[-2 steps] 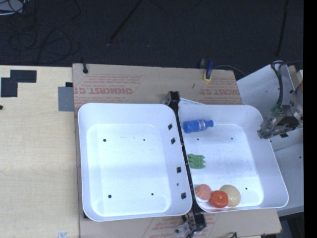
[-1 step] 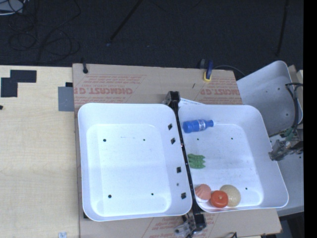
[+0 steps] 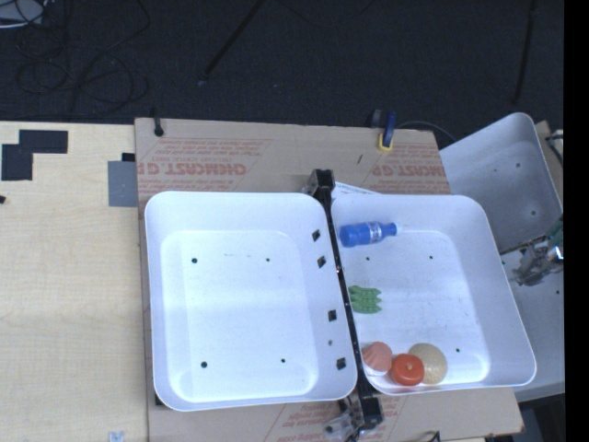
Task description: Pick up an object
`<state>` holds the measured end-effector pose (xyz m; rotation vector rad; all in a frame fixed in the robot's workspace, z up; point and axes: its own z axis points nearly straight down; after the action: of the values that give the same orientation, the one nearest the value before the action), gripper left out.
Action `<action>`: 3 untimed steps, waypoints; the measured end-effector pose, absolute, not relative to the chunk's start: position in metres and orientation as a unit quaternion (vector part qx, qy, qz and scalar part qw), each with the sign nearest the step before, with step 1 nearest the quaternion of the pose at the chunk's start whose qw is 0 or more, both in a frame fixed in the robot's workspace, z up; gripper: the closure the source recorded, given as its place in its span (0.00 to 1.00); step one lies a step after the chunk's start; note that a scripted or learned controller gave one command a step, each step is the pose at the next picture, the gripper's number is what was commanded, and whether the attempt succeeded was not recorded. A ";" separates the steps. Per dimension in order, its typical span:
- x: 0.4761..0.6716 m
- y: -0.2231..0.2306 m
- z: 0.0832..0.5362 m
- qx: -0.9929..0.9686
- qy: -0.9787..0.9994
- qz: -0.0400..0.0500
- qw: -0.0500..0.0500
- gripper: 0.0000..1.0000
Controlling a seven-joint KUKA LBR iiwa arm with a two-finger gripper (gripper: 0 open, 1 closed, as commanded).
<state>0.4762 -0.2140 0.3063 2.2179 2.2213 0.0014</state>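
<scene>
White right bin (image 3: 460, 212) holds blue bottle (image 3: 367, 234), green piece (image 3: 364, 299), three round items lower centre. Pick not begun; claw state cannot be told. Next: reach in, choose target.

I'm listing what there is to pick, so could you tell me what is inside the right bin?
Right bin: blue bottle, green item, and clustered pink piece, red piece and beige piece, which the red one partly covers.
</scene>
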 end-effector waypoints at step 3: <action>0.476 -0.213 0.279 0.707 0.707 -0.001 -0.001 1.00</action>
<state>0.4758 -0.2130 0.2792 2.2233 2.2217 -0.0017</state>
